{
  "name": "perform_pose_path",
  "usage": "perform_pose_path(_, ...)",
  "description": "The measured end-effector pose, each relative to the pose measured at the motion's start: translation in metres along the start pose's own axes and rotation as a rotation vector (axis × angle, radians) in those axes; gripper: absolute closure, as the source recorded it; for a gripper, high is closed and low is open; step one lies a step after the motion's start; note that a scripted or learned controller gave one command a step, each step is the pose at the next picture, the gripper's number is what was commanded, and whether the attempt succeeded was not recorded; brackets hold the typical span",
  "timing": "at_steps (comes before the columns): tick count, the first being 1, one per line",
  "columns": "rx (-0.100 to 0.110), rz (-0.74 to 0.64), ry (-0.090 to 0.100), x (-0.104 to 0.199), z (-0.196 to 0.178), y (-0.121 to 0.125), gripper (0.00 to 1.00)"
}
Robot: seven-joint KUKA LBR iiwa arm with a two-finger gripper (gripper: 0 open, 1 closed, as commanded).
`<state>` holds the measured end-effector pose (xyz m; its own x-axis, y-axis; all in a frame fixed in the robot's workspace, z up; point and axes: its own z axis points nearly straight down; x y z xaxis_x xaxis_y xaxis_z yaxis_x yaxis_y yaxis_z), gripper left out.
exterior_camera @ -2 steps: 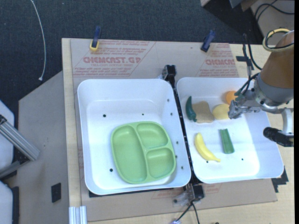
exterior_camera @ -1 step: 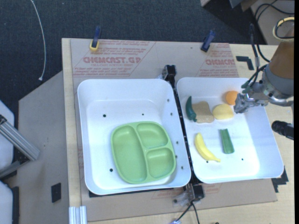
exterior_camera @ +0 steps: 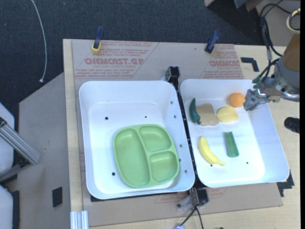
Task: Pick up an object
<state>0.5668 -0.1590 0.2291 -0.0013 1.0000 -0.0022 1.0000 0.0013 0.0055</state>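
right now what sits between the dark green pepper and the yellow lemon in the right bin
In the camera view, a tan slice of bread lies between the dark green pepper and the yellow lemon, touching or nearly touching both.

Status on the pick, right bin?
Gripper over right bin's far edge, nothing seen held. Orange ball right beside it. Lemon close by.

My rounded grey metal arm segment (exterior_camera: 291, 75) at the frame's right edge, orange band above it, my small silver-grey two-finger gripper (exterior_camera: 251, 102) with dark joints, black cables looped behind me, no markings legible.
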Motion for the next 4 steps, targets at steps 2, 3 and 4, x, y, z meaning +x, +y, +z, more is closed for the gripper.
perform_pose_path(2,0.002,-0.004,0.002,0.103,0.002,0.026,1.0)
perform_pose_path(3,0.002,-0.004,0.003,0.155,-0.006,0.029,1.0)
perform_pose_path(4,0.003,-0.004,0.003,0.215,0.002,0.033,1.0)
